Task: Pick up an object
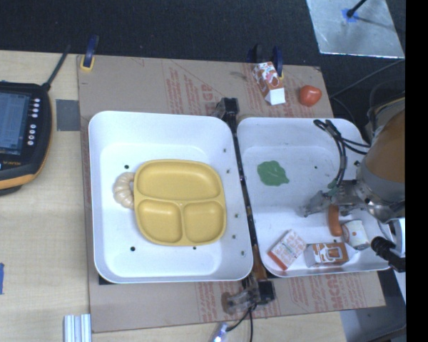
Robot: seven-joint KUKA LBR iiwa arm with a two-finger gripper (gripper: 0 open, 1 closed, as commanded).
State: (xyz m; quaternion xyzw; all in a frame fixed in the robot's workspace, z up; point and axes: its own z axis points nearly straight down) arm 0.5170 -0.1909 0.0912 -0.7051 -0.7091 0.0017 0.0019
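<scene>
The right bin [299, 137] holds a flat green piece [273, 172], an orange sausage-shaped item [334, 221], a small white object [354, 232], a red-and-white packet [288, 249] and a brown carton [327, 254]. My gripper [312, 206] sits low in this bin at its right side, just left of the sausage-shaped item and above the packets. Nothing is visibly held in it. The arm [385, 155] comes in over the bin's right rim. In the left bin [114, 141] lie a yellow divided plate [180, 201] and a beige pastry-like item [123, 189] at the plate's left edge.
On the cardboard behind the right bin stand a small carton [269, 83] and a red tomato-like ball [310, 95]. A control tablet [7, 134] lies on the bench far left. Black cables [335, 137] loop over the right bin's back corner.
</scene>
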